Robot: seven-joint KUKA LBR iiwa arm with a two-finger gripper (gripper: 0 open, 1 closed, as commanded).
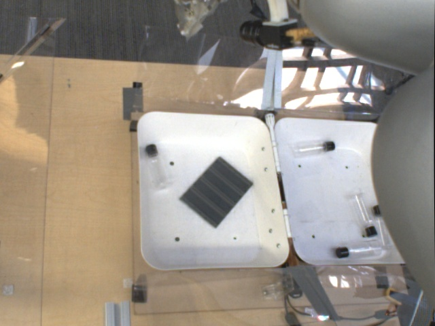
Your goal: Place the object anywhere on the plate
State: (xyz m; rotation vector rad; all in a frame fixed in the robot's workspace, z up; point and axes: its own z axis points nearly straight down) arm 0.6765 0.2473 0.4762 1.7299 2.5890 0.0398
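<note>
A dark grey ribbed plate (216,191) lies turned like a diamond in the middle of the left bin (204,253). A clear tube with a black cap (155,163) lies near that bin's left wall, apart from the plate. Three more clear black-capped tubes lie in the right bin (326,182): one at the back (315,146), one by the right side (366,216), one at the front (356,251). My gripper (192,11) hangs high at the top of the view, beyond the far edge of the left bin and well away from every tube.
The grey arm (401,114) fills the top right and covers the right bin's right side. A black clamp (134,100) stands at the left bin's far left corner. Cables (319,304) lie in front of the right bin. Bare wooden bench (68,195) spreads to the left.
</note>
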